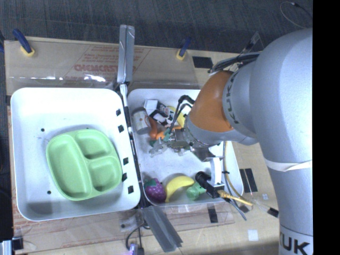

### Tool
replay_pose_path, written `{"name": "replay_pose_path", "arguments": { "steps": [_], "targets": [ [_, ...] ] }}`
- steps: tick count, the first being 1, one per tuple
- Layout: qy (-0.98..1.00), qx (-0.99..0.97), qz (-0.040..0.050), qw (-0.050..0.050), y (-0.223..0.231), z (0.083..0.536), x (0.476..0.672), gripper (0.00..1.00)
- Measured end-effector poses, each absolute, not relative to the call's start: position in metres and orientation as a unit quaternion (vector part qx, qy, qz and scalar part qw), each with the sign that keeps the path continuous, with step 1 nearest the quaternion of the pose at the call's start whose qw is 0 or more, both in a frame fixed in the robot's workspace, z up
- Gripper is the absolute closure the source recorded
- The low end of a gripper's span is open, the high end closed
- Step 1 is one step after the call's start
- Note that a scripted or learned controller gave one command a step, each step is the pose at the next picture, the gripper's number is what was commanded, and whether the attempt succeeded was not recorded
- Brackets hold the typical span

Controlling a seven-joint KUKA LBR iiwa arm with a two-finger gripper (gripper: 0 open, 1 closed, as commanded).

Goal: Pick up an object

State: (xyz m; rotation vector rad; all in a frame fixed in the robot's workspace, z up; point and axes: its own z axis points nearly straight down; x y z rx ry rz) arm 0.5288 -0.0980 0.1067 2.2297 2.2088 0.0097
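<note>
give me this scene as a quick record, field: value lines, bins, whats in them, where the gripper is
left bin: holds a green divided tray
right bin: holds small items
near edge of right bin: purple grapes, yellow banana, green toy
far part of right bin: clutter of small items, including an orange piece, hard to name
arm: reaches in from the right, over the right bin
gripper: low in the middle of the right bin, beside the orange piece
grasp: cannot tell

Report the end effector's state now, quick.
End effector: down in the right bin among the small objects near its upper left; open, shut or holding anything cannot be told from this view.
</note>
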Motion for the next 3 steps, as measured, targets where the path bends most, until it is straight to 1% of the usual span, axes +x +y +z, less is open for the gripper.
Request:
{"name": "replay_pose_path", "arguments": {
  "steps": [1, 2, 3],
  "targets": [
    [0.589, 0.808, -0.0024, -0.002, -0.112, 0.091, 0.603, 0.00],
    [0.592, 0.806, -0.0035, -0.004, -0.109, 0.100, 0.603, 1.00],
    [0.590, 0.808, -0.0008, -0.001, -0.075, 0.192, 0.621, 1.00]
  ]
}}
